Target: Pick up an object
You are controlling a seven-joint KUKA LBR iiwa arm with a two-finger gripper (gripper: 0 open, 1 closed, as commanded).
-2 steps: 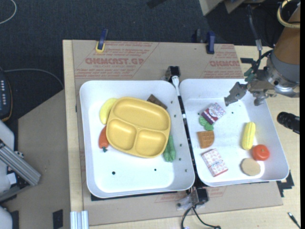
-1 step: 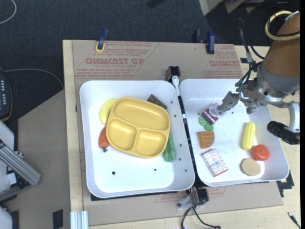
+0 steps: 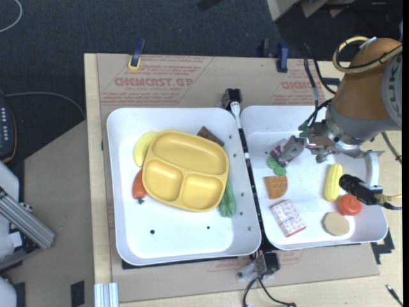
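My gripper (image 3: 291, 149) hangs low over the upper left part of the right bin (image 3: 377, 232), reaching in from the right. Its tip is right beside a small purple object (image 3: 278, 152) that lies against a green toy (image 3: 277, 167). I cannot tell whether it touches them. Below lie an orange toast piece (image 3: 276, 185) and a pink patterned box (image 3: 288, 217). Under the arm to the right lie a yellow corn cob (image 3: 332, 181), a red tomato (image 3: 349, 204) and a tan cookie (image 3: 336, 223).
The left bin (image 3: 121, 235) holds a yellow divided plate (image 3: 184, 170), with a yellow piece (image 3: 143, 147), a red-orange pepper (image 3: 138, 187), a green vegetable (image 3: 227, 201) and a brown item (image 3: 209, 134) around its rim. A ridge (image 3: 246, 171) separates the bins.
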